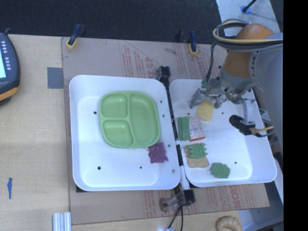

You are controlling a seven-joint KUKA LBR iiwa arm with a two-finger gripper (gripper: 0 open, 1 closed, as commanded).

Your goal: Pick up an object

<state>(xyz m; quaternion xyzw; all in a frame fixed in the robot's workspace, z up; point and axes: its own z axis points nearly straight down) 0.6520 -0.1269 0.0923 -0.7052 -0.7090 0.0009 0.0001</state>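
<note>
Holding: gripper fingers clamped on a pale yellow, rounded object, near the right bin's far-left corner.
Hidden: object's top, under fingers.

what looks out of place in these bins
Little stands out. The purple toy lies loose on the left bin floor, beside the green plate's corner rather than on it. Everything else sits flat in the right bin.

Faint red print on the cardboard sheet, too blurred to read.
</note>
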